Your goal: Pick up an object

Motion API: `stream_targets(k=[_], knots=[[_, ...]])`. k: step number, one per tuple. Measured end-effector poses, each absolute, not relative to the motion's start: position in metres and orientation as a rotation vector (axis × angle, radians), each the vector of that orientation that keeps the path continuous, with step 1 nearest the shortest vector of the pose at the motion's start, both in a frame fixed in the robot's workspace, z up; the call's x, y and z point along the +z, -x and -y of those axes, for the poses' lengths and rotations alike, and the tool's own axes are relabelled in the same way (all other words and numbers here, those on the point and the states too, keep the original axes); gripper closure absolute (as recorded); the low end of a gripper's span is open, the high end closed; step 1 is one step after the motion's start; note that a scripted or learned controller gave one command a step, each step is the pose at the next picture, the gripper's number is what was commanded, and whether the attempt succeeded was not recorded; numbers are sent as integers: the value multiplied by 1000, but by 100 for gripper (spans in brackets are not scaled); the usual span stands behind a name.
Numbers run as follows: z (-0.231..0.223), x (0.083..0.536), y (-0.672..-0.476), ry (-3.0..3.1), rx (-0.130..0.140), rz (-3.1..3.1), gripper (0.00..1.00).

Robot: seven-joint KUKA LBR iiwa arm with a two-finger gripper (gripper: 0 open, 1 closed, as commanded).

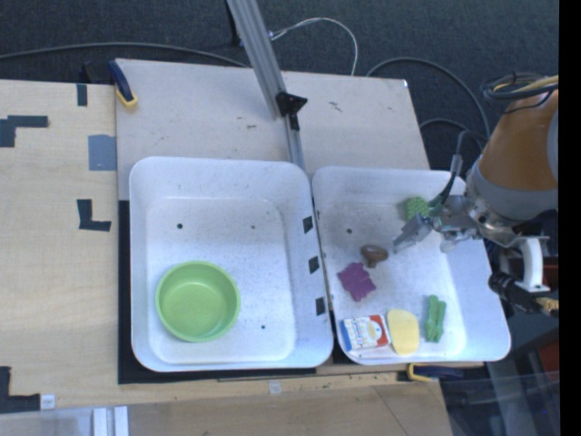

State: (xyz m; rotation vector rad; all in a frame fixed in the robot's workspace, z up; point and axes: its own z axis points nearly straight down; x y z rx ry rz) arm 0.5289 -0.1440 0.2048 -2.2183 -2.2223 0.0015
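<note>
Two white bins (222, 175) are set on a bench; the gripper (406, 237), fingers slightly parted and empty, is poised beside a brown object (374, 255).

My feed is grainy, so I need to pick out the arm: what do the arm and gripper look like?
The arm is bulky and rounded: a broad orange band above a grey wrist. The gripper is slim, grey metal, tapering to a narrow tip. Black cables loop on the floor behind the arm.

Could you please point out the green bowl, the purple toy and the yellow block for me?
green bowl (197, 301), camera view, inner bottom of the bowl
purple toy (357, 281), camera view, its middle
yellow block (403, 331), camera view, centre of its top face
</note>
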Motion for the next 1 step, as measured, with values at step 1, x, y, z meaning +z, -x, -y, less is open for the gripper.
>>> stream_targets(k=[1], knots=[[144, 205, -529, 2218, 1, 2222, 0]])
